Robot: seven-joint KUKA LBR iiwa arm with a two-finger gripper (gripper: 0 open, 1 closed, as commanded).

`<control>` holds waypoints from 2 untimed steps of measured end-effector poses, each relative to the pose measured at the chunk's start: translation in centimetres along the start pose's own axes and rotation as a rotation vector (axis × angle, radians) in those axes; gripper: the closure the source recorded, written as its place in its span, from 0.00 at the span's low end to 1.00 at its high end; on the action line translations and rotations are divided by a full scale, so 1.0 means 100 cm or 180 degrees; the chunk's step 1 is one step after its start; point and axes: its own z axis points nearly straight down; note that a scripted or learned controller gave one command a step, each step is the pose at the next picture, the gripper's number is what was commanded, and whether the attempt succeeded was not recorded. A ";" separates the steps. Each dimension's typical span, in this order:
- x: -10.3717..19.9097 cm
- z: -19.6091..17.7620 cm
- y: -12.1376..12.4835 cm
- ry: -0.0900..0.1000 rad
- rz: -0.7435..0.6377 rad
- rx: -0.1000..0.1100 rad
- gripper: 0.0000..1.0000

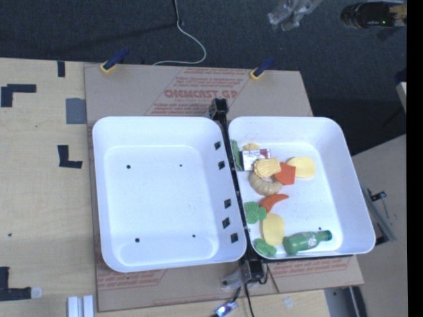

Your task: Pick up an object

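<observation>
2 shallow white bins sit side by side in the camera view, and the right white bin (344,177) holds a loose cluster of small plastic toy foods, among them a green plastic bottle (307,241) lying on its side near the front wall. High above the bench, the blurred translucent gripper (291,10) is too smeared to tell its state. The bottle looks light, stiff and slippery; grasping across its narrow body seems safest.

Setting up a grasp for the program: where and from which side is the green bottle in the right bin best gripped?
Grip the green bottle across its body, from straight above. It lies on its side, cap pointing right, near the right bin's front wall, a yellow piece close at its left; its mid-body looks clearest.
</observation>
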 end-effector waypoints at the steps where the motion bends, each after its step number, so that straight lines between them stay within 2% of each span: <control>1: -0.049 0.000 0.000 0.0001 -0.0001 -0.0002 1.00; 2: -0.095 0.000 0.000 0.0000 -0.0002 -0.0002 1.00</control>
